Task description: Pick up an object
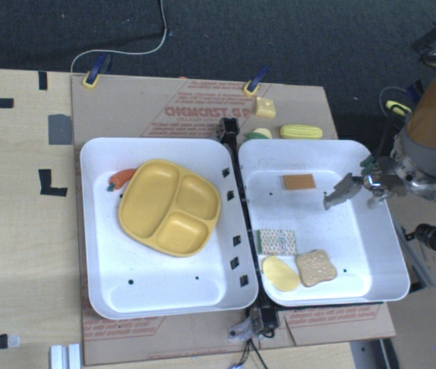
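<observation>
Two white bins (94, 229), cardboard bench (202, 106), dark carpet (279, 21)

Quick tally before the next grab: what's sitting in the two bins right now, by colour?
Yellow: 2, the divided plate and a small yellow piece
Orange: 1, the carrot
Brown: 2, the flat brown block and the cracker
Patterned: 1, the packet
Total: 6

Hand (339, 196) above right bin (383, 241)
</observation>
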`<action>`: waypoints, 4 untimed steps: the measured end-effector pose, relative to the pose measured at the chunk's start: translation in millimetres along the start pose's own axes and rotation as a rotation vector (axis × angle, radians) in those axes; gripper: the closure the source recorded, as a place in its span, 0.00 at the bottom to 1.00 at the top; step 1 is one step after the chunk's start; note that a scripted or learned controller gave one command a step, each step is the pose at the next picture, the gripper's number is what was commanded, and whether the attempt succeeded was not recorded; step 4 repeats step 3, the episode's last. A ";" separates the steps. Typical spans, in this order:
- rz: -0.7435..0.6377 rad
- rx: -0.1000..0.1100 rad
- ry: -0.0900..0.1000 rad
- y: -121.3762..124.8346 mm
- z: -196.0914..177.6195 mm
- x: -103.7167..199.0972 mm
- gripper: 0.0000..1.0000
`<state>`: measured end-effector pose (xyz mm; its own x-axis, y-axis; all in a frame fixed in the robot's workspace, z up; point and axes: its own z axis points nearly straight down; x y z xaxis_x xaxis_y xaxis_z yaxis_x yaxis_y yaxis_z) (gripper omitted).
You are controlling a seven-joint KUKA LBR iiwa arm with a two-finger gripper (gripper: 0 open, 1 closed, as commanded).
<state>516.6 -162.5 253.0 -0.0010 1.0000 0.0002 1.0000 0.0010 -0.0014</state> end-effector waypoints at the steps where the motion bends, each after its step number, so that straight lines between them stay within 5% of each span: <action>1: -0.003 0.010 0.002 67.0 148.6 6.4 0.00; 2: -0.006 -0.005 -0.001 143.7 169.5 42.1 0.00; 3: -0.003 -0.002 -0.002 141.8 157.8 39.7 1.00; 4: -0.003 -0.002 -0.002 141.8 157.8 39.7 1.00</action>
